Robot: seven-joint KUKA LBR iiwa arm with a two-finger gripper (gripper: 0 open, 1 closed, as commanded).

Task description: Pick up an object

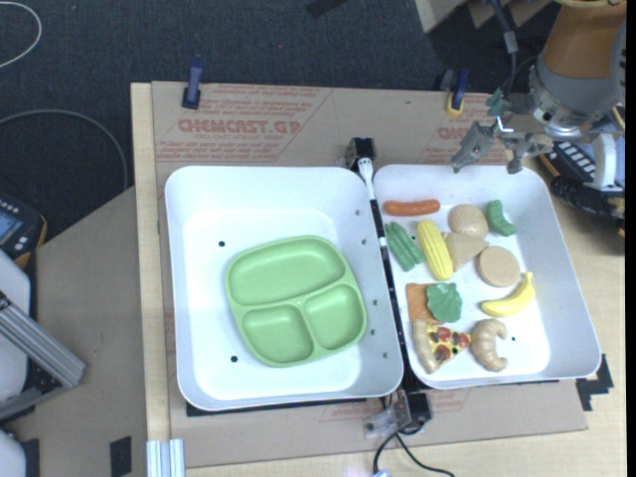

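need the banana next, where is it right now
The banana lies in the right bin, near its right wall, just below the round bun and above the croissant.

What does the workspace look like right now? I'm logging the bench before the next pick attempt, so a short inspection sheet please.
Surface: brown board bearing two white bins side by side, left bin, right bin.
Job's things: in the right bin, toy food: sausage, corn cob, banana, pizza slice, croissant, green leafy pieces.
Clutter: green divided tray in the left bin.
Tool: tool hovers above the right bin's far edge, fingers spread, holding nothing.
Cables: white cable on the dark floor at left; black cable at the near edge.
Surroundings: blue clamps on the board's far edge; dark carpet.
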